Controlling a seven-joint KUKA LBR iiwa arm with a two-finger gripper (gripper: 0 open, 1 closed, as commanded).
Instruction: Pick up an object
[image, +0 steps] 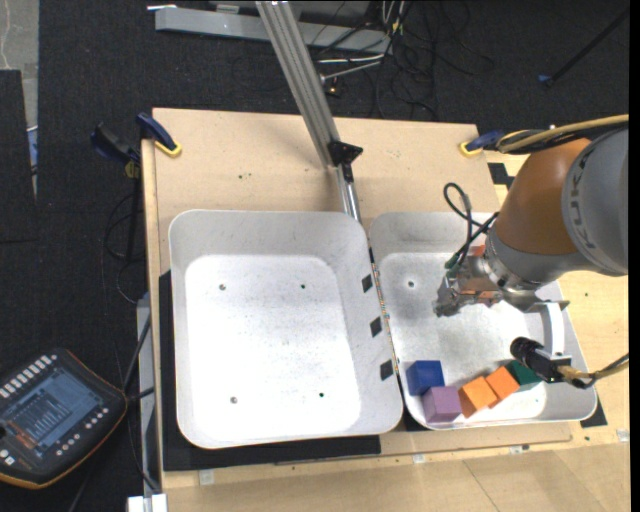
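Arm: the grey KUKA arm with its orange band reaches in from the right and hangs over the right bin.
Gripper: the gripper sits above the middle of the right bin's floor, pointing down and left; whether it is apart or together cannot be told, since the view is too small and cluttered there, and nothing is seen between its tips.
Right bin: the right bin is white and speckled, touching the left bin along their shared edge.
Blocks: four small blocks lie in a row along the right bin's near wall, well apart from the gripper.
Blue block: the blue block is leftmost.
Purple block: the purple block lies just beside the blue one, nearer the rim.
Orange block: the orange block touches the purple block's right side.
Green block: the green block sits just right of the orange one, partly under a black cable end.
Left bin: the left bin is white with dark specks.
Bench: the bench is pale wood, with clamps at its far corners.
Pendant: a teach pendant lies on the floor at lower left.
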